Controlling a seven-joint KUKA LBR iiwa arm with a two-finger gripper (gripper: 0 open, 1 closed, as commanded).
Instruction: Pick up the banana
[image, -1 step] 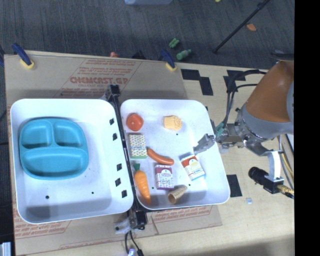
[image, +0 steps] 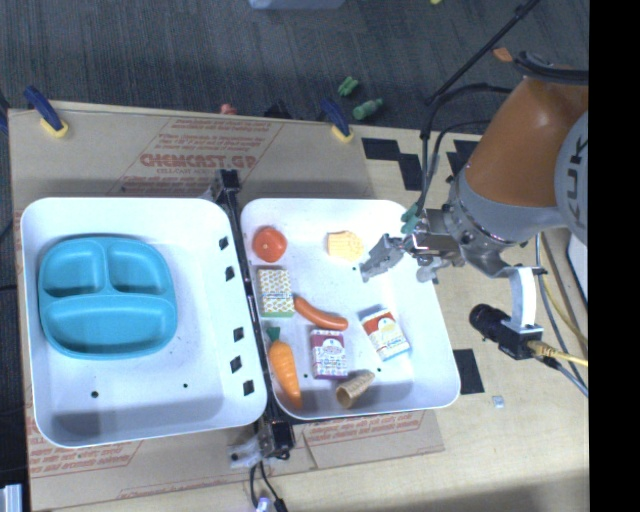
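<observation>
You are looking at a robotics lab: a cardboard-covered bench (image: 200, 150) held by blue clamps (image: 45, 110), two white bins (image: 60, 420), toy food, loose cables (image: 480, 50) and dark carpet (image: 150, 50).

Left bin (image: 40, 400): one blue divided tray (image: 105, 297). Right bin (image: 425, 375): tomato (image: 268, 243), yellow waffle-like piece (image: 344, 244), hot dog (image: 320, 314), carrot (image: 284, 368), ice-cream cone (image: 354, 388), three small cartons (labels illegible). Gripper (image: 385, 255) hovers over the right bin's far right part.
</observation>
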